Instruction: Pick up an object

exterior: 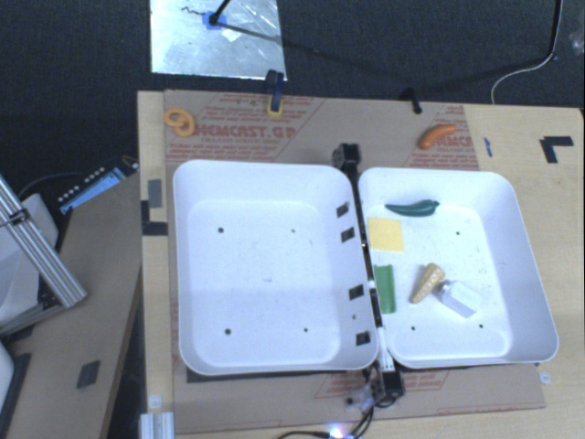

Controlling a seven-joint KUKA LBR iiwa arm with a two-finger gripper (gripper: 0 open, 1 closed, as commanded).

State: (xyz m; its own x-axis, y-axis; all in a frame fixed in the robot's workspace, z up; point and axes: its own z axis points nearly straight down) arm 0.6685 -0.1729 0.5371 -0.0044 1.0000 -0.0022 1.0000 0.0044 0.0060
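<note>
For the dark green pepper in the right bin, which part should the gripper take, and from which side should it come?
Probably the thick middle of the green pepper, coming straight down from above. It lies flat and almost level across the far part of the right bin, so the fingers would close across its narrow width. Bare floor lies on both sides; the yellow square sits apart, nearer the camera.

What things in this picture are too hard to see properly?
- The pale item in the right bin, camera view: it blends into the white floor, so its kind cannot be told.
- The orange item and the ring-shaped one on the board behind the bins: too small to identify.
- The print on the board: too blurred to read fully.
- The metal frame: cut off by the left edge.
</note>
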